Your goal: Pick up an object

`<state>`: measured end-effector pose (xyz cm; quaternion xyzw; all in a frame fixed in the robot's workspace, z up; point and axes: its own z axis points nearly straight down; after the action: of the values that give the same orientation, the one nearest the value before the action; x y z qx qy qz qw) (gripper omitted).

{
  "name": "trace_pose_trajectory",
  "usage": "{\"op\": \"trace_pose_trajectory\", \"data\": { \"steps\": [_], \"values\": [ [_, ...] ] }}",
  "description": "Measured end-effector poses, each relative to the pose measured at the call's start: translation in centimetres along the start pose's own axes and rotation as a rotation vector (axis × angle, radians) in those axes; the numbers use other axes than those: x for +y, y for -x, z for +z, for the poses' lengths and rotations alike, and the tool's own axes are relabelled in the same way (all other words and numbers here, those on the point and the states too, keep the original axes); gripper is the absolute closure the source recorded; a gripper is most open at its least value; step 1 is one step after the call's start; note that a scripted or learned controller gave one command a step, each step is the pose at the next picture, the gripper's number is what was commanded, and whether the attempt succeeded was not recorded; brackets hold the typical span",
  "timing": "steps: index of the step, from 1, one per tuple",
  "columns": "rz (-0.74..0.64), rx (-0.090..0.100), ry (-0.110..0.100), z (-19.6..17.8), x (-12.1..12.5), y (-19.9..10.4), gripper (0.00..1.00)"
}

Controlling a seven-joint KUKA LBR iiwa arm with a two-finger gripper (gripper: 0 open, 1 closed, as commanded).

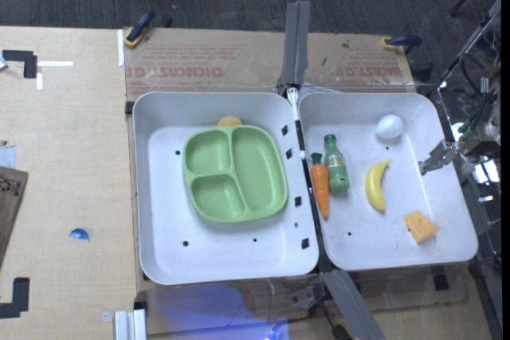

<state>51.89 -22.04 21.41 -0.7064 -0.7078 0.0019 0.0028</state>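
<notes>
The pincer (pixel 437 162) hangs at the right rim of the right bin (pixel 351 251), near the wall; I cannot tell how it is set, and nothing shows in its grip. In that bin lie a carrot (pixel 319 187) touching a green bottle (pixel 335 164), a banana (pixel 376 185) just beside them, a white ball (pixel 389 127) and a yellow block (pixel 420 226). The left bin (pixel 159 251) holds a green divided plate (pixel 236 172), with a small orange thing (pixel 229 122) at its far edge.
</notes>
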Motion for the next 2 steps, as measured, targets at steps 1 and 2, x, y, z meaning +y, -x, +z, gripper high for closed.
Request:
{"op": "trace_pose_trajectory", "data": {
  "steps": [1, 2],
  "values": [
    [-0.127, -0.001, 0.005, 11.4, 0.5, -4.0, 0.00],
    [-0.262, -0.003, 0.005, 12.4, 5.0, -4.2, 0.00]
  ]
}}
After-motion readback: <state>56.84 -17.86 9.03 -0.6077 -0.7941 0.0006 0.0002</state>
